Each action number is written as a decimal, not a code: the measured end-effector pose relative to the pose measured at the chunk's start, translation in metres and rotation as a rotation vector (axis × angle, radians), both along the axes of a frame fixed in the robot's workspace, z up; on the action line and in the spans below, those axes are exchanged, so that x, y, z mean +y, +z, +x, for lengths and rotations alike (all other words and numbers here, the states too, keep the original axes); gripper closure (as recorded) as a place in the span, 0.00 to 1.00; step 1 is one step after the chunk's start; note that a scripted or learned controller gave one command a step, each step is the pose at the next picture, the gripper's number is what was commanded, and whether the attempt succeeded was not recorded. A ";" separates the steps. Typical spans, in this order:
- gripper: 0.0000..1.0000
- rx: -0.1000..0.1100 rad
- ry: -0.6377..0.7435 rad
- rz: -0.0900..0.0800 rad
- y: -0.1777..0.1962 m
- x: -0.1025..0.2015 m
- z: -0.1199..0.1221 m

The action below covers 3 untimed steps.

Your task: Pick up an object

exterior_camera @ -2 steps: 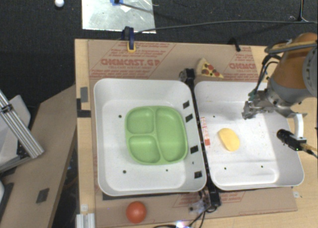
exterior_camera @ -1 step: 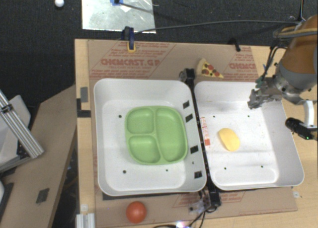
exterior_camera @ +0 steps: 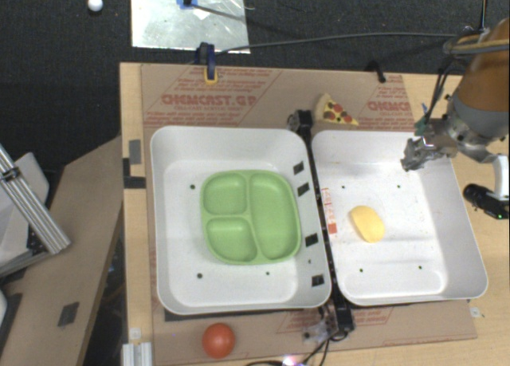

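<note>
A yellow oval object [exterior_camera: 367, 222] lies in the middle of the right white bin [exterior_camera: 446, 277]. A green divided plate [exterior_camera: 249, 216] rests in the left white bin [exterior_camera: 171, 197]. My gripper [exterior_camera: 413, 155] hangs over the upper right part of the right bin, above and to the right of the yellow object and well apart from it. The arm with its orange band comes in from the right edge. Nothing shows between the gripper's tips.
A toy pizza slice [exterior_camera: 336, 112] lies on the cardboard behind the bins. A red ball [exterior_camera: 218, 340] sits in front of the left bin. A blue clamp [exterior_camera: 207, 60] holds the board's far edge. A metal frame [exterior_camera: 28, 205] stands at the left.
</note>
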<state>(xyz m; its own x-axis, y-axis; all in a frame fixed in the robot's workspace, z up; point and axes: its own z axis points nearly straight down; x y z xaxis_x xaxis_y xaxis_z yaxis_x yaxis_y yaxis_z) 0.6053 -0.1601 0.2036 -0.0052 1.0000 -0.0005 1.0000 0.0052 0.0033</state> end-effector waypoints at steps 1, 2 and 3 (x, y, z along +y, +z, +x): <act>1.00 0.001 0.004 0.002 0.013 0.047 -0.009; 1.00 0.003 0.004 0.002 0.004 0.099 -0.019; 1.00 0.003 0.004 0.002 0.013 0.158 -0.033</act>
<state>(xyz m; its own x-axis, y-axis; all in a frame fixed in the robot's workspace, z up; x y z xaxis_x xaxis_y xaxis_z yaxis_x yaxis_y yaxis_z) 0.5721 -0.0022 0.2163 -0.0096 1.0000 0.0019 1.0000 0.0096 0.0007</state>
